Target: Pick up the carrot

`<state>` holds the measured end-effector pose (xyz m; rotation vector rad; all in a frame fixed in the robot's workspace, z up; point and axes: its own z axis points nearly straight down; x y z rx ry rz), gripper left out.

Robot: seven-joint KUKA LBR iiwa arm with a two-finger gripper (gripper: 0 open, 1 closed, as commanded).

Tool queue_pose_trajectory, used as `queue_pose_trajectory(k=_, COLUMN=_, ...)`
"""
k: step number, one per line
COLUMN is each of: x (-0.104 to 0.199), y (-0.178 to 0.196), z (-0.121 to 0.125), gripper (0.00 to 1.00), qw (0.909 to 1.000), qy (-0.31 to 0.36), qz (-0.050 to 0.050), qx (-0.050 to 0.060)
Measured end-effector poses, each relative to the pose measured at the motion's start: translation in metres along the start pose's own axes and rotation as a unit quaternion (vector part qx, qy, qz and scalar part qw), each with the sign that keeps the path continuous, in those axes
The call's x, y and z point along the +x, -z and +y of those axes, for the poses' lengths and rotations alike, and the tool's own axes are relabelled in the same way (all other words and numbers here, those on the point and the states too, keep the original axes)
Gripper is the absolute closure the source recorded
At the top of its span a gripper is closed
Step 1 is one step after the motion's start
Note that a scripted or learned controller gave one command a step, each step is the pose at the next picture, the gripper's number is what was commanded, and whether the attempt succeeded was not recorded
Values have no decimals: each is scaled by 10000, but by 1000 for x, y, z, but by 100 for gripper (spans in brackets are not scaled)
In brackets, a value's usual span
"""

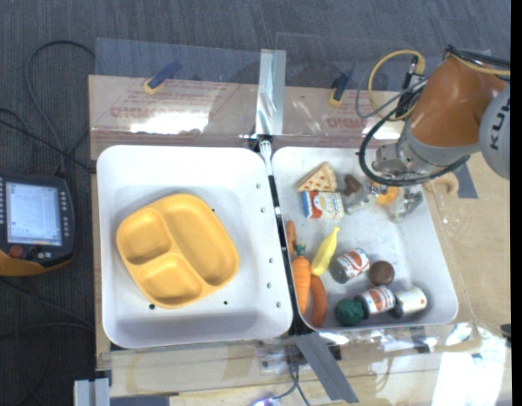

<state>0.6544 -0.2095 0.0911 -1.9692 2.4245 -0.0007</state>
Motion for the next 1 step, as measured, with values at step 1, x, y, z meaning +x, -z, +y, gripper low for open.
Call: queue_pose_trajectory(k=1, x=0, y=12, z=-2, gripper=100, qw=10000, qy=-1, qz=12, qx=31)
